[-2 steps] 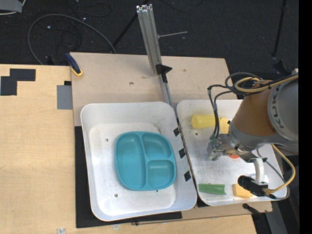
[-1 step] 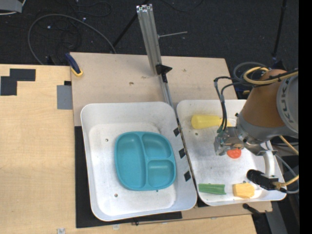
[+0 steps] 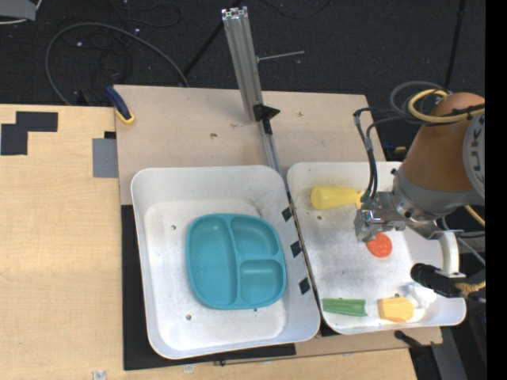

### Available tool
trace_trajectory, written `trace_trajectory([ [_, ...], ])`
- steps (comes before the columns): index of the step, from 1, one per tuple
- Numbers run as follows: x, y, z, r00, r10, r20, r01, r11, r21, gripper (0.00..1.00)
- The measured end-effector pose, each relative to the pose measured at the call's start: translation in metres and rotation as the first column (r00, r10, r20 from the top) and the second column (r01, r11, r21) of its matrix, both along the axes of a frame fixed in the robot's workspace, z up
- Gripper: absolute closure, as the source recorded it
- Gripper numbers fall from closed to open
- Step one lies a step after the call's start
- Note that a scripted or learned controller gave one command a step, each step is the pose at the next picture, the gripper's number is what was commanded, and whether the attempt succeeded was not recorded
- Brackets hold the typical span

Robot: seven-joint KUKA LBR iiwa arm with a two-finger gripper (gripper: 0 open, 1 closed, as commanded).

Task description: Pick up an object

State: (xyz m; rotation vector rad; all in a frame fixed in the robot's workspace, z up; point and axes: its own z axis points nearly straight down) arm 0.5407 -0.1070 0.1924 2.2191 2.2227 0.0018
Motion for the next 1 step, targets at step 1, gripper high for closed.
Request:
trace_trajectory([
  [1,0.0008,-0.0009,0.0477,1.0,0.0,0.001,0.0,1.0,-0.001,1.0],
])
